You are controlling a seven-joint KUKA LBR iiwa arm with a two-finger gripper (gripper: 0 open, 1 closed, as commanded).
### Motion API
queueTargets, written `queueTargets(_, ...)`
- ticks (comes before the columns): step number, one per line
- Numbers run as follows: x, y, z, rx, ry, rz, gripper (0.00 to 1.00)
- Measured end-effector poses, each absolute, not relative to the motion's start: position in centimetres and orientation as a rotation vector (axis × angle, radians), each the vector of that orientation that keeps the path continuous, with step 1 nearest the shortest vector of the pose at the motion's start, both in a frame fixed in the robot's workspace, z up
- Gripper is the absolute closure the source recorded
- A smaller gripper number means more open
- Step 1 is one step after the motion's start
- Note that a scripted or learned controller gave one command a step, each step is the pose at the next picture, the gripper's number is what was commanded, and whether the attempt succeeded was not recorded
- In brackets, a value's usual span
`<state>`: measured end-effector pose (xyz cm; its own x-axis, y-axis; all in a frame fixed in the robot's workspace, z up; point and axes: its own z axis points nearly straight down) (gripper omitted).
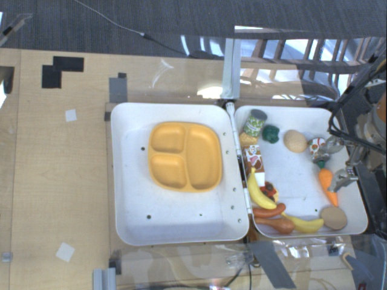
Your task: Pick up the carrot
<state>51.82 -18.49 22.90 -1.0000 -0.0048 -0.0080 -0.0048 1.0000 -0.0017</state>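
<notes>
The orange carrot (pixel 327 183) lies near the right wall of the right bin (pixel 363 222), with its thin end pointing toward the front. My gripper (pixel 333 167) reaches in from the right edge and sits low, just above the carrot's thick end. Its two fingers look spread, one finger (pixel 345 178) to the carrot's right and the other near a small red-and-white toy (pixel 317 145). The carrot rests on the bin floor and is not lifted.
In the right bin, a brown potato (pixel 333 217) sits just in front of the carrot, with two bananas (pixel 260 192), sausages (pixel 269 211), a beige ball (pixel 295 141), a green item (pixel 270 133) and a can (pixel 254 125). The left bin (pixel 127 222) holds a yellow divided plate (pixel 184 156).
</notes>
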Motion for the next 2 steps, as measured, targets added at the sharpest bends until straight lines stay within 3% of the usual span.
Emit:
queueTargets(1,51.5,-20.6,9.1,0.197,3.116,-0.007,0.00)
queueTargets(2,51.8,-20.5,10.3,0.186,3.112,-0.009,1.00)
